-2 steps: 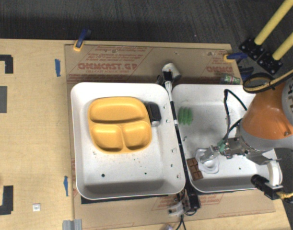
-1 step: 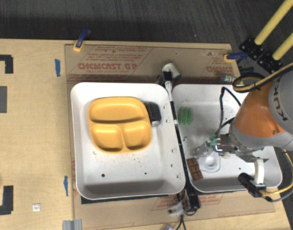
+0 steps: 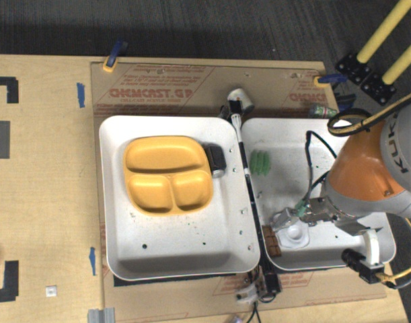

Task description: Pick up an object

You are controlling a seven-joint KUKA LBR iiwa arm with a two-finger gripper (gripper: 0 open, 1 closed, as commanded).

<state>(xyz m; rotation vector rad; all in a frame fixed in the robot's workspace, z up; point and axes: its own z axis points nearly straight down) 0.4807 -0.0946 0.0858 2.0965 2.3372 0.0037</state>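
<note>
The gripper hangs low in the right bin; a green object lies beyond it, toward the far wall.

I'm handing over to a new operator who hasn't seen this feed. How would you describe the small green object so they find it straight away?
Find the two white bins side by side and take the right bin, the one the arm reaches into. The green object lies on its floor near the upper left corner, close to the divider between bins. It is small, the sole green thing there, up-view of the gripper.
</note>
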